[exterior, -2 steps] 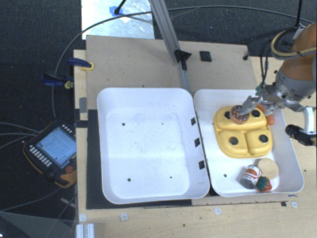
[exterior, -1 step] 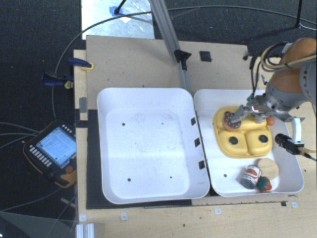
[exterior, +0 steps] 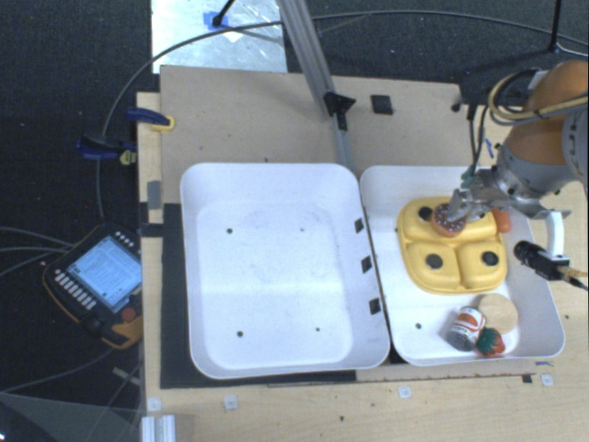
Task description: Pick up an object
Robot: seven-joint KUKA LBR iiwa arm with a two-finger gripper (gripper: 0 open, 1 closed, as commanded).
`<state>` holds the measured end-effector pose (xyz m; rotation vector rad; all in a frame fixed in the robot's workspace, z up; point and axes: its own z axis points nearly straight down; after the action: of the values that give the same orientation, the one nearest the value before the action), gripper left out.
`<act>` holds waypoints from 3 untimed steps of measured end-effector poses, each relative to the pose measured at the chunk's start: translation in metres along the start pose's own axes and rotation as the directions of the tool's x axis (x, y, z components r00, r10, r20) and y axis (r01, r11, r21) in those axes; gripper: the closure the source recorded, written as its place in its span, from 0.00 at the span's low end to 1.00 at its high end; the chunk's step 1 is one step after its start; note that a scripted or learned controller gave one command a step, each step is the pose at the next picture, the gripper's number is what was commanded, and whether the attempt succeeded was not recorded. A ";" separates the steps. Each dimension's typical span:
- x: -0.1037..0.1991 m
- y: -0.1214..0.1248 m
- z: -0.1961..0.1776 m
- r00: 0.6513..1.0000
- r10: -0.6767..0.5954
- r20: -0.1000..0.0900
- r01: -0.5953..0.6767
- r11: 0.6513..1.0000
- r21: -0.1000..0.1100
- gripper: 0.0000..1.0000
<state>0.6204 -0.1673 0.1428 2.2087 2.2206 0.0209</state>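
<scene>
Single camera fixed above bench (exterior: 276, 90); looks down aslant; both bins (exterior: 276, 178) framed

Taking the yellow tray (exterior: 451, 251) as landmark: the arm and its gripper (exterior: 454, 212) crowd its upper right corner, barring entry from the right and from above there. Just below the tray, a can (exterior: 465, 326), a tan disc (exterior: 498, 310) and a small red piece (exterior: 490, 341) block the bin's lower corner. Left of the tray lies a bare strip, and beyond it the left bin (exterior: 276, 265) offers wide open floor.
</scene>
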 end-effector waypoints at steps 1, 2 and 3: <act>-0.003 -0.003 -0.046 1.000 0.001 0.004 -0.001 1.000 0.010 1.00; 0.002 -0.008 -0.106 1.000 -0.001 0.004 0.001 1.000 0.008 1.00; 0.002 -0.005 -0.152 1.000 -0.001 0.004 0.001 1.000 0.009 1.00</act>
<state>0.6125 -0.1656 0.2952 2.2095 2.2240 0.0067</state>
